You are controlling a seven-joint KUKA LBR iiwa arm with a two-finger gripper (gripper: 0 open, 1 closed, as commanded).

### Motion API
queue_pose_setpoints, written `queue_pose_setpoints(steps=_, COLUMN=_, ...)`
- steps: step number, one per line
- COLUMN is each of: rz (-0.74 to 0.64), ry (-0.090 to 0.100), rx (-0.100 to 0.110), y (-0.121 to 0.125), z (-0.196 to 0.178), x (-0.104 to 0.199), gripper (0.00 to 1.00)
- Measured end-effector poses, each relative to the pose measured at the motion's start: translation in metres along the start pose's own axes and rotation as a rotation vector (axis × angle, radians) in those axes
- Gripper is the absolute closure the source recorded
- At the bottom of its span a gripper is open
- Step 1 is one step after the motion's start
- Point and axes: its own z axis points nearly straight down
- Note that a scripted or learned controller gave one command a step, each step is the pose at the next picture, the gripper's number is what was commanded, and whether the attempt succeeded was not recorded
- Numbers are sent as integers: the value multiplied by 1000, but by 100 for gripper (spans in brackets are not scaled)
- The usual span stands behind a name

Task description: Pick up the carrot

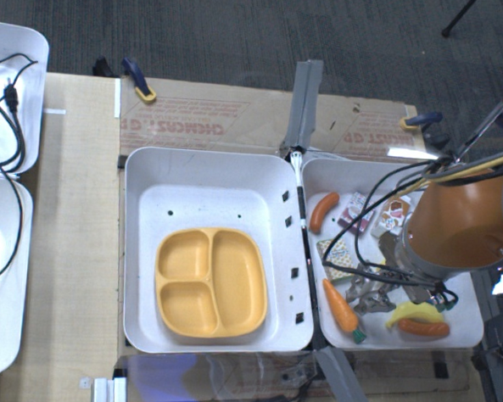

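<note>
Carrot is what we find in the right bin, lying aslant near its front left corner, green end toward the front wall. We see the pincer hanging just beside it, low over the bin floor, but we cannot tell whether it is apart or together. A yellow divided plate sits in the left bin. Two sausages and a banana share the right bin.

Orange carrot with green tip, yellow tray, white bins, yellow banana.
</note>
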Motion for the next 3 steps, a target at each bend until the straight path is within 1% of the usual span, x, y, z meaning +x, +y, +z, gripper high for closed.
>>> queue_pose_setpoints(steps=1, rz=0, ry=0, rx=0, y=0, z=0, x=0, gripper=0)
queue_pose_setpoints(steps=2, rz=0, ry=0, rx=0, y=0, z=0, x=0, gripper=0)
queue_pose_setpoints(steps=3, rz=4, ry=-3, rx=1, y=-1, z=-9, x=-2, gripper=100)
